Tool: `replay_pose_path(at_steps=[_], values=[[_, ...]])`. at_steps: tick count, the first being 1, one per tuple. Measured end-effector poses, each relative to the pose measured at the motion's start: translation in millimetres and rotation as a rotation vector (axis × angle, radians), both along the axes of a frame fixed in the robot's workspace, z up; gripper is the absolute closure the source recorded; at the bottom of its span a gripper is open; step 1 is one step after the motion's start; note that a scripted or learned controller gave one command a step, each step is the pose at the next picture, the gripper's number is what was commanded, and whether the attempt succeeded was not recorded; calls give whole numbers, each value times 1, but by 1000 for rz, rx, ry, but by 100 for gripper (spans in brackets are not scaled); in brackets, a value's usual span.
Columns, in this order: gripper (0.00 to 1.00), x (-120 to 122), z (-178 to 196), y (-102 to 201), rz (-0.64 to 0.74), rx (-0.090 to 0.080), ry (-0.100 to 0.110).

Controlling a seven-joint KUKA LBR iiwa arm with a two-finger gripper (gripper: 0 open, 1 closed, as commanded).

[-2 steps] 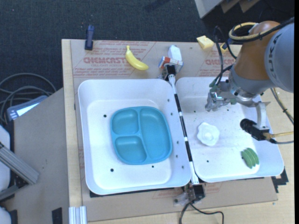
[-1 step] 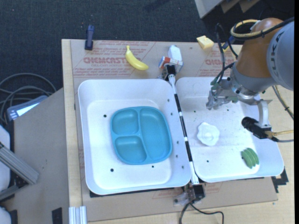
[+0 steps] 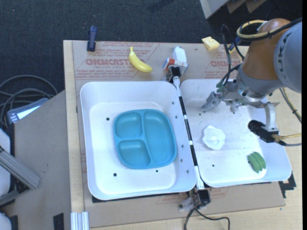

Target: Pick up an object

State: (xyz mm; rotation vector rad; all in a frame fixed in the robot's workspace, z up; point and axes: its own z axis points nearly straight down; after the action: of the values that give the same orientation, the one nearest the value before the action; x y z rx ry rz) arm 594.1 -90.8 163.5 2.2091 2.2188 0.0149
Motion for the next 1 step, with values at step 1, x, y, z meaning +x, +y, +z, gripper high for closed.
replay_pose_path(at_steps=[1], values=[[0, 3, -79, -4, -5, 1, 15]])
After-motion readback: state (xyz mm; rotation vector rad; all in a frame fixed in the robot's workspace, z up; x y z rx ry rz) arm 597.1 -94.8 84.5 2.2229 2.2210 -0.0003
